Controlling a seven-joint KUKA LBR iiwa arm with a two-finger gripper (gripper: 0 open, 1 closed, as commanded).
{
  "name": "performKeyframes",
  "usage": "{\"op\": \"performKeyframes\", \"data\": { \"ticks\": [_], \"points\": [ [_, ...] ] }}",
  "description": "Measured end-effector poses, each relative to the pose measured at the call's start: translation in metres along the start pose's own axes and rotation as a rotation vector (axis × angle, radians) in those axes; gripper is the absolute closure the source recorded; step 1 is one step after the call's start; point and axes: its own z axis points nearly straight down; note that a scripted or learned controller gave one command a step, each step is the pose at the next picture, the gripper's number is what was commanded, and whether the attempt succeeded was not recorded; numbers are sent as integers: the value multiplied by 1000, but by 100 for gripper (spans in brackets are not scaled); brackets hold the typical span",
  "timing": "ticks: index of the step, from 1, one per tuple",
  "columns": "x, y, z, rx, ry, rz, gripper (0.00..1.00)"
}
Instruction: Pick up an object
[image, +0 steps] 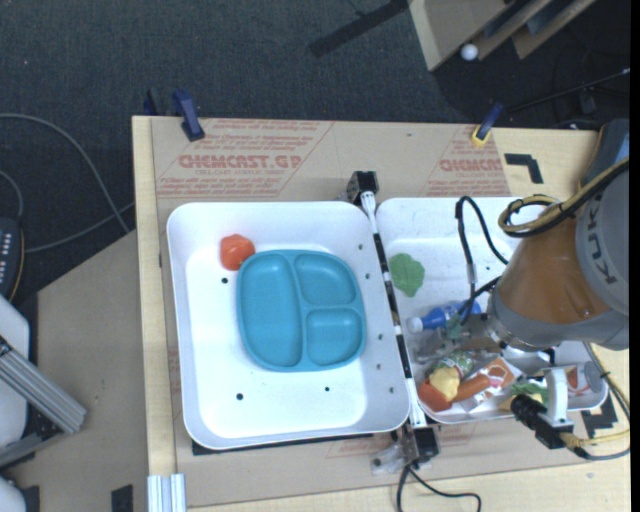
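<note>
two bins (200, 300) below, the arm (545, 285) hangs low over the right bin's clutter (455, 378), seemingly reaching to grasp; gripper state cannot be told, so closing on one item comes next.

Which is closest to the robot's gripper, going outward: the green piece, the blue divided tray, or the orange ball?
From the gripper, low in the right bin:
1. Green piece, right bin, upper left.
2. Blue divided tray, middle of left bin.
3. Orange ball, left bin, upper left.

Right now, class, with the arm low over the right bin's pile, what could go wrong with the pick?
1. The small objects lie heaped and touching, so the arm may nudge or lift the wrong one.
2. The heap sits against the right bin front wall, so pieces may be pushed over its rim.
3. The black cable droops near the green piece and could snag.
</note>
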Motion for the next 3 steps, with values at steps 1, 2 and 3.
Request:
{"op": "performKeyframes", "data": {
  "ticks": [1, 2, 3],
  "points": [
    [-2, 21, 0, -1, -1, 0, 0],
    [-24, 80, -1, -1, -1, -1, 0],
    [-104, 178, 7, 43, 5, -3, 0]
  ]
}}
